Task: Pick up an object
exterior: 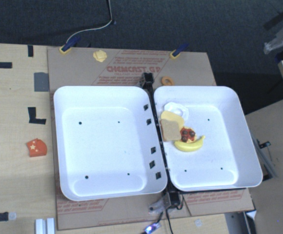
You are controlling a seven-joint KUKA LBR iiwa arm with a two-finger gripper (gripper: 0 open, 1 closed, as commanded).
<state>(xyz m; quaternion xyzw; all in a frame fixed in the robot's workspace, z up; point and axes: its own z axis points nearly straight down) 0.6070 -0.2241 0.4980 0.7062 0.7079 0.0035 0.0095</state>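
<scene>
Objects for picking lie clustered in the right bin [229, 126], in its left half, close to the wall it shares with the left bin [102, 140]. The cluster comprises a yellow banana [190, 145] at its lower edge, a small red and dark item [188, 133] touching the banana's upper side, a tan wedge-shaped block [169, 126] just left of these, and a white piece [176, 109] at the top, partly overlapped by the block. Both bins rest on a brown cardboard sheet [131, 67] printed in red. On the sheet above the bins lie a small yellow lump [100, 56] and, near the junction of the bins, a small tan ring [167, 81]. Two blue and yellow clamps [69, 45] grip the sheet's upper corners. An orange-red object [37, 147] sits apart on the wooden bench [14, 130] at the frame's left. Whether the end effector is open or closed cannot be told.
</scene>
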